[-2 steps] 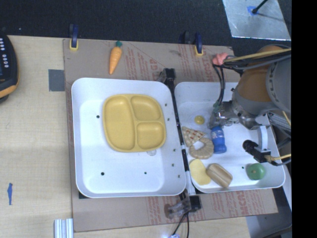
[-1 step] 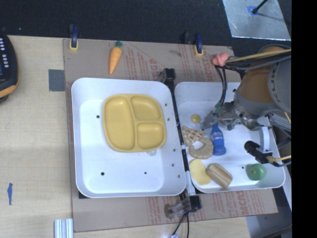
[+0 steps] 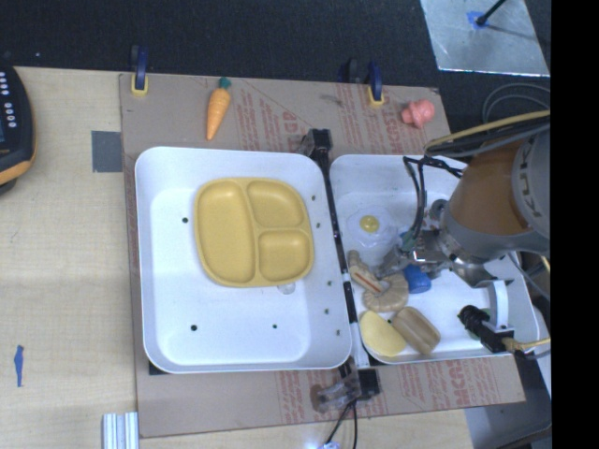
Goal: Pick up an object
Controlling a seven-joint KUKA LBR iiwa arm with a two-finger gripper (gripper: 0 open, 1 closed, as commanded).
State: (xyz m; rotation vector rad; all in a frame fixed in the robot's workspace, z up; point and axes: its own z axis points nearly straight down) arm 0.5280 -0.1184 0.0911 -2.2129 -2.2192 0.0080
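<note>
My gripper (image 3: 413, 253) hangs low over the middle of the right bin (image 3: 374, 171), with the grey and orange arm reaching in from the right. A small blue object (image 3: 417, 282) lies just below it, touching or nearly so. To the gripper's left is a clear cup with a yellow spot (image 3: 369, 228). A tan round piece (image 3: 387, 296) and a brown stick-like item (image 3: 359, 267) sit at the bin's left side. A pale yellow round item (image 3: 378, 336) and a tan loaf-shaped item (image 3: 417, 330) rest at the front edge.
The left bin (image 3: 168, 307) holds a yellow divided plate (image 3: 253, 230). On the cardboard behind the bins lie a toy carrot (image 3: 217, 109) and a pink object (image 3: 418, 112). A dark device (image 3: 13, 124) sits at the far left of the bench.
</note>
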